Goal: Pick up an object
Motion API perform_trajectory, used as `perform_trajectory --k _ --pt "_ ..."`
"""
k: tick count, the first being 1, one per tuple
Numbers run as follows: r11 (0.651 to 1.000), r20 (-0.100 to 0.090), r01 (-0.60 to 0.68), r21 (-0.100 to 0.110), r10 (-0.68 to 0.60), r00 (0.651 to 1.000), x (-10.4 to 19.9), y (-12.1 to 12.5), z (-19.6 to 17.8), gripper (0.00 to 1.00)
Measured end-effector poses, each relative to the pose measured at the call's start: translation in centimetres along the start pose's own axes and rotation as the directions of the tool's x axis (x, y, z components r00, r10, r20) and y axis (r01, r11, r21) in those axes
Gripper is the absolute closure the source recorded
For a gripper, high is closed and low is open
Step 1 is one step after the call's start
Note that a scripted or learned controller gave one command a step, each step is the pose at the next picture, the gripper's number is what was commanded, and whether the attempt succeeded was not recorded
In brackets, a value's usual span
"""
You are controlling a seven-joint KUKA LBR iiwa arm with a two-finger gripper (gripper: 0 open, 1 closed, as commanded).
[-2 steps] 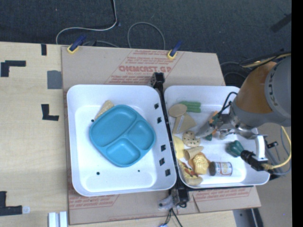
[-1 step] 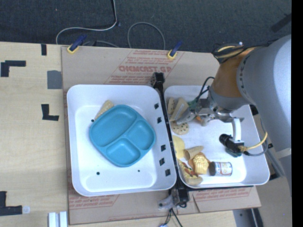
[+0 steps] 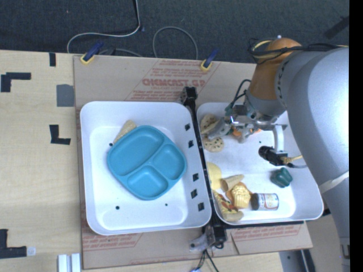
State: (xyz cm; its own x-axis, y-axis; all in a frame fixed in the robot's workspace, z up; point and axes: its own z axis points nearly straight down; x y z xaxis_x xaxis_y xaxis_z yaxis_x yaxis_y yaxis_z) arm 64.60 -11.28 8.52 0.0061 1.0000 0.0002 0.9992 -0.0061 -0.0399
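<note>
Gripper hovered low over right bin, beside cookie; finger spread couldn't be told. You needed to centre on cookie before closing.

R bin: toys crowd its left side, arm covers top right; centre bare. L bin: blue tray fills the middle.

Two white bins sit on the bench, with one blue divided plate, one small bottle, and one teal block.
</note>
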Motion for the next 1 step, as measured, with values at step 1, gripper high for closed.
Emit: perform_trajectory --k 1 --pt "1.000 0.000 -0.001 -0.007 0.001 1.000 0.04 -0.01 -1.21 1.00"
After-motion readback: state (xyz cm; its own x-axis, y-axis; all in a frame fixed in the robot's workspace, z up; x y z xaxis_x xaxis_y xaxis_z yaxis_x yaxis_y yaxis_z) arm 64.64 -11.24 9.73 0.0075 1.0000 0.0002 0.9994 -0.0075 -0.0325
